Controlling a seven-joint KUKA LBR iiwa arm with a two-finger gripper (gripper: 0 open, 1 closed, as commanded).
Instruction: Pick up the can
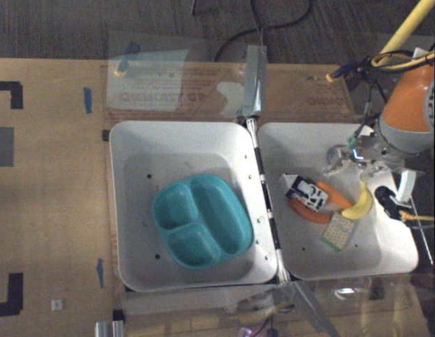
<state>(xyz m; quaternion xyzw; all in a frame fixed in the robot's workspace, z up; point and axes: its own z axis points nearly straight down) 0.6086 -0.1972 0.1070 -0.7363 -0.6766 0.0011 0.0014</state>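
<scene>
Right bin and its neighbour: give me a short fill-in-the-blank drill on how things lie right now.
1. The teal plate lies in the bin on the view's ____ side.
2. That plate is divided into ____ compartments.
3. The can lies in the right bin near a yellow ____.
4. The gripper is above the bin that holds the ____.

Missing words: left; three; banana; can
</scene>
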